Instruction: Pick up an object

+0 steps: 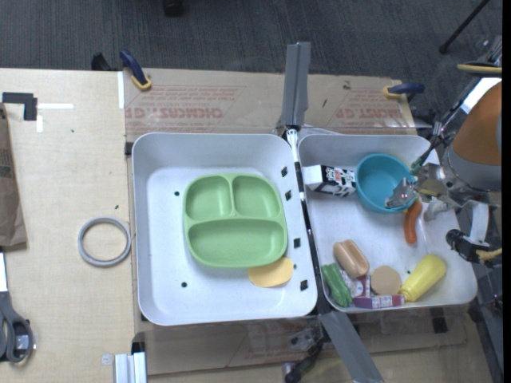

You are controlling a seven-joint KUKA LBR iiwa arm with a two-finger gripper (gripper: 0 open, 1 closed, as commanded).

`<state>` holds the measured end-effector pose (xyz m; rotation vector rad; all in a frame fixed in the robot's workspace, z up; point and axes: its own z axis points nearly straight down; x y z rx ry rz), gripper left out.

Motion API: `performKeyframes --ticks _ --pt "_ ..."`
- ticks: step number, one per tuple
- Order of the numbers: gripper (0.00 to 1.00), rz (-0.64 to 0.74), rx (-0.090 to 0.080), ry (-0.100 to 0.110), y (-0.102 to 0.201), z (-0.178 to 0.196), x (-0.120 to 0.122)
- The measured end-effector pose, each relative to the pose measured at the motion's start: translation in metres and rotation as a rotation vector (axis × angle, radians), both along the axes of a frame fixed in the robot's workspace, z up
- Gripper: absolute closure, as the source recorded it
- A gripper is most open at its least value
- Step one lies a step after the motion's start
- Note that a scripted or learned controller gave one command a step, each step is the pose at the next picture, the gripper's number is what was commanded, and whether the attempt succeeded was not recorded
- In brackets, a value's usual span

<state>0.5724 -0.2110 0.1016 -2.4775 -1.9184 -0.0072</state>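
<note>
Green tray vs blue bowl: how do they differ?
The green tray lies in the left bin; the blue bowl sits in the right bin. The green tray is flat, squarish and split into three compartments; the blue bowl is round, deeper and undivided. The gripper is at the blue bowl's rim, well away from the green tray. Both sit open side up.
</note>
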Motion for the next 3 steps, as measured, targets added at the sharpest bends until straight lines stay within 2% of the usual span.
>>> performKeyframes --ticks 1,2,3 --pt "0.0 -0.132 0.002 0.005 0.005 -0.011 0.037" --pt "0.0 0.235 -0.004 -0.001 0.001 -0.009 0.088" --pt "1.0 0.237 -0.009 0.007 -0.002 -0.001 0.086"
